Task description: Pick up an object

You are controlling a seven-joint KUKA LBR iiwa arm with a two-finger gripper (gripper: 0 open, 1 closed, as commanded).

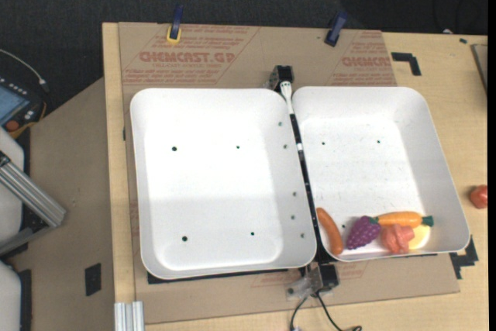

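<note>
A: We log the objects first. All sit in the right bin (372,159), bunched in its near corner: a sausage (329,230) lying against the left wall, purple grapes (363,232) just beside it, then a carrot (403,219) above a red piece (395,238) and a pale yellow piece (419,238) we cannot name.

B: Touching one another?

A: We read grapes, red piece and carrot as touching; the sausage sits slightly apart.

B: And the pincer?

A: We cannot tell its state from this frame.

B: Surroundings?

A: The left bin (209,182) adjoins the right one. Both rest on a cardboard sheet (232,50) on the desk (108,167). Two clips, one yellow-tipped (175,27) and one blue (336,29), hold the sheet's far edge. A small orange-red thing (479,197) lies on the cardboard right of the bins.
</note>
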